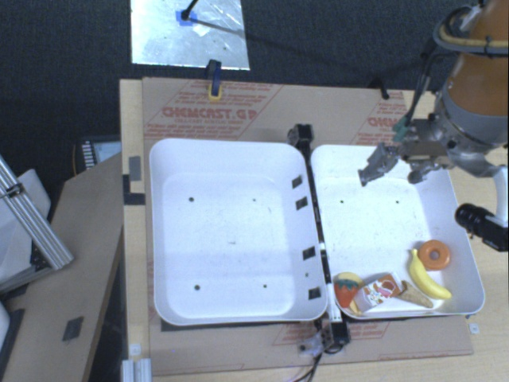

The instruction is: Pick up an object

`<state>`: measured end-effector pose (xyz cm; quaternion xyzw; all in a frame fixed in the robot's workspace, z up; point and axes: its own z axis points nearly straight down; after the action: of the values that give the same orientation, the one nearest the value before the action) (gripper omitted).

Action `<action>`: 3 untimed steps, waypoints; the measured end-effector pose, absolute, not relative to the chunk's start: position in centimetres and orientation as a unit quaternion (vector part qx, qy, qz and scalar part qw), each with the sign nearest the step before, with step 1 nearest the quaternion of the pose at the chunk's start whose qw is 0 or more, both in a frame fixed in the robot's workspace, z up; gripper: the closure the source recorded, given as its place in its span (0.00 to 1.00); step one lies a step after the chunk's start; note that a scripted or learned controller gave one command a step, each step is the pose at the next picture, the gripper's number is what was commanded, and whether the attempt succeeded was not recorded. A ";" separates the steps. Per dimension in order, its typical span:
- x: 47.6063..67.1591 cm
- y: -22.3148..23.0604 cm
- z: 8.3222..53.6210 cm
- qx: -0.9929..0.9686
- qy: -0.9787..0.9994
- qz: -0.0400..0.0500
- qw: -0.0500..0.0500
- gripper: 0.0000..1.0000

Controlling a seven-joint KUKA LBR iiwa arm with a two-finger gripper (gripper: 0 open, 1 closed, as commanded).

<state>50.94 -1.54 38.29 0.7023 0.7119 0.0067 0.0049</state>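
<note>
My gripper hangs over the far part of the right bin, open, with nothing between its fingers. The objects lie in that bin's near right corner, well apart from the gripper. They are a yellow banana, an orange ring-shaped toy beside it, a red-and-white packet, a red-orange round fruit and a small brown cone-like piece.
The left bin lies beside the right one, with a black-clipped divider between them. A black fixture juts in at the right bin's right rim. A silver sheet lies beyond the bench.
</note>
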 end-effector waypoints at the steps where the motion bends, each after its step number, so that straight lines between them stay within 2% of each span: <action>1: 48.7 1.8 44.2 0.704 0.710 0.004 0.003 0.00; 3: 48.7 -1.1 43.1 0.707 0.707 0.001 0.002 0.00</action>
<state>48.71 -1.13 43.06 0.7072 0.7070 0.0010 0.0016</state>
